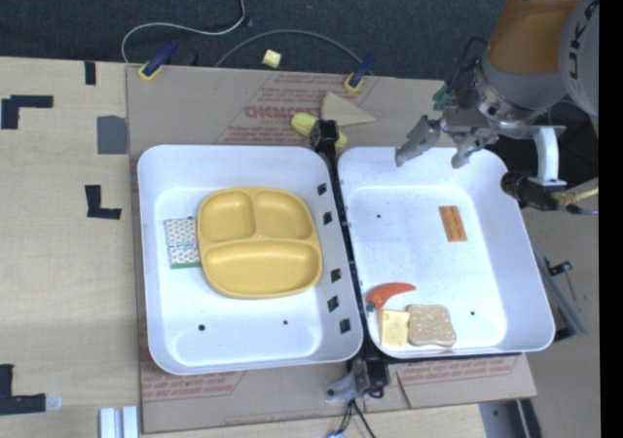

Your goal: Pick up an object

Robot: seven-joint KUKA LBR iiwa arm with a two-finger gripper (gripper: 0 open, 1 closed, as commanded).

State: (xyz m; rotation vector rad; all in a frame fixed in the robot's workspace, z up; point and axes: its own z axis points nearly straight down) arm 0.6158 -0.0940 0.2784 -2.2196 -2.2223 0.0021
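Your end effector (436, 142) hangs above the far rim of the right bin (521, 261), fingers spread, pinching nothing. This looks like the approach step. Inside that bin lie an orange block (452, 223), a red pepper (390, 292) and a toast slice (429, 325). Next, you must descend over one.

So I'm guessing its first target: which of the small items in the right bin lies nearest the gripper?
The flat orange rectangular block, alone mid-bin below the gripper; the others cluster at the near edge.
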